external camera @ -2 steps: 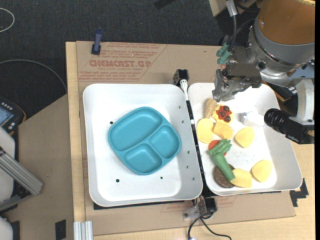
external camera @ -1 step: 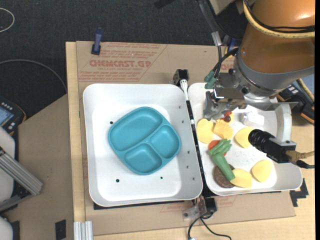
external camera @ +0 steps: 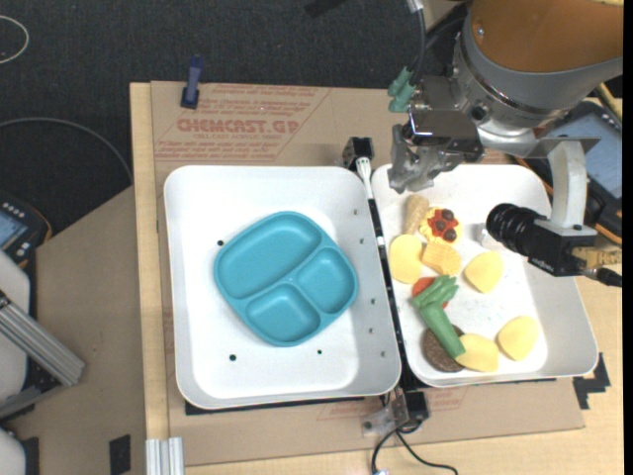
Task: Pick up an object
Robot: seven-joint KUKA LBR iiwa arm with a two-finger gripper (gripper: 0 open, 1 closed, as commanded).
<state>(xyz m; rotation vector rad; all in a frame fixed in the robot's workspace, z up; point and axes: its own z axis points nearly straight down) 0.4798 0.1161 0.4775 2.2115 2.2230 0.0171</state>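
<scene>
Two shallow white bins (external camera: 188, 265) sit below the grey metal gripper (external camera: 410, 174), whose grip state I cannot tell.

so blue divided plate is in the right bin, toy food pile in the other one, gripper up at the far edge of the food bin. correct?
Not quite: the bins are swapped. In the camera view the blue divided plate lies in the left bin, and the toy food pile is in the right bin. The rest holds: the gripper is at the far edge of the food bin.
</scene>
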